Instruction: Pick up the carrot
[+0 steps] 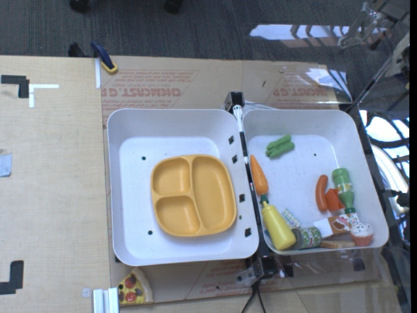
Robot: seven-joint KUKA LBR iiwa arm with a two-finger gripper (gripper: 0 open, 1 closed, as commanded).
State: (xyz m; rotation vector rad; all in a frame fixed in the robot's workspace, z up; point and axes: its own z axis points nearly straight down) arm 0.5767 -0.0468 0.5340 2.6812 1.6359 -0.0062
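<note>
Pizza toy (132, 288) lies at lower left; carrot (258, 175) rests along the right bin's (348, 132) left wall, above a yellow bottle (277, 227)

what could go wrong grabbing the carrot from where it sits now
The small orange carrot lies tight against the left wall of the right white bin, so a finger may strike that wall instead of straddling it. The yellow mustard bottle sits just below the carrot's tip, so a low approach could nudge or grab the bottle.
</note>
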